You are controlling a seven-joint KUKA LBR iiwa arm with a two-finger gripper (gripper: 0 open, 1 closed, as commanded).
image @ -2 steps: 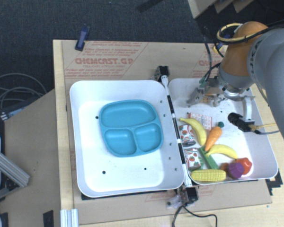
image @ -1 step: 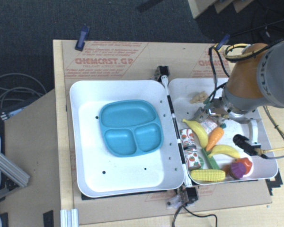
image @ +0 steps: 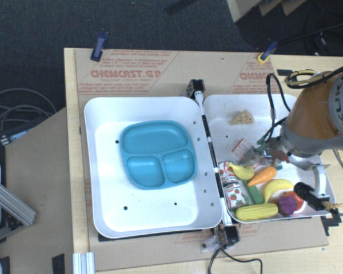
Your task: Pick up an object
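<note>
Jaw state cannot be told; the gripper (image: 267, 153) sits low in the right bin (image: 228, 104), just above the carrot (image: 262, 176) and banana (image: 240, 171). Corn (image: 256, 212) and a purple piece (image: 288, 202) crowd nearby. A good pick likely needs one target, centred, clear of neighbours. Blue tray (image: 158, 153) lies in the left bin (image: 103, 153).

Toy foods, a carrot (image: 263, 174), banana (image: 277, 186) and corn cob (image: 255, 212), lie heaped in the right bin's near corner
</note>
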